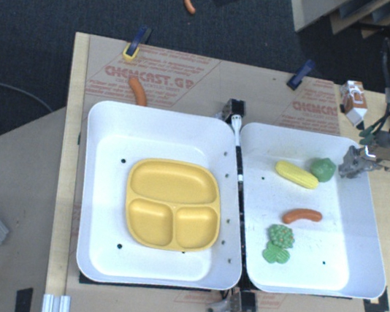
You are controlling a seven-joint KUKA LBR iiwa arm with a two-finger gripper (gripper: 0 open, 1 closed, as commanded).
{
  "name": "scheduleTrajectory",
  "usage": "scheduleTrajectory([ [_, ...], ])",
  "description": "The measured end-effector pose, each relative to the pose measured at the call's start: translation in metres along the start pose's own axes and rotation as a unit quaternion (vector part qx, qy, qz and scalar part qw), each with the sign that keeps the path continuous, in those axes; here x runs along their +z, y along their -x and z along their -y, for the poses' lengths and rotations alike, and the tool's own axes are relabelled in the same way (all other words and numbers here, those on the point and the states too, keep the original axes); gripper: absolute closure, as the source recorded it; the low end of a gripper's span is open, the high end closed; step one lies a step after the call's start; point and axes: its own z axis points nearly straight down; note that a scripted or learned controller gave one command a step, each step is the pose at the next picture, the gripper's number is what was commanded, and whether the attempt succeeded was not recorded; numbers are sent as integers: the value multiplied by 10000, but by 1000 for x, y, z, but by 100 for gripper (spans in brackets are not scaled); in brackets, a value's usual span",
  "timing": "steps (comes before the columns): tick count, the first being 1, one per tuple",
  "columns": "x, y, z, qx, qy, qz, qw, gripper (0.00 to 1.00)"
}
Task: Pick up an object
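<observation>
Fingers first: can't tell if they're open or closed, the gripper (352, 160) is small and kinda blurry at the right bin's far right rim, and I don't see anything between them. It sits just right of the green round thing.

Biggest thing is the brown board (193, 77) under it all, printed in red with what looks like "CHEMCAST GP", once behind each bin, though I wouldn't swear to every letter. On it are the two white bins. The left bin (99, 195) holds a yellow divided plate (172, 203), one long compartment on top and two smaller ones below. The right bin (358, 245) has the toy food: a yellow corn cob (297, 175) near the far side, touching or nearly touching the green round veg (322, 168) on its right, then an orange sausage (302, 216) around the middle, and a green broccoli piece (279, 244) just in front of it.

Smaller bits: another orange sausage (138, 91) lying on the board behind the left bin, and a blue clamp with a yellow tip (134, 44) at the board's far edge
</observation>
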Motion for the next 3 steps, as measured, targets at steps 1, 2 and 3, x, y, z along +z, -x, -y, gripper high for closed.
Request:
scheduleTrajectory([
  [1,2,-57,18,-17,-41,-24,10000,100],
  [2,7,-100,24,-15,-39,-21,10000,100],
  [3,-6,-158,28,-29,-21,-25,10000,100],
])
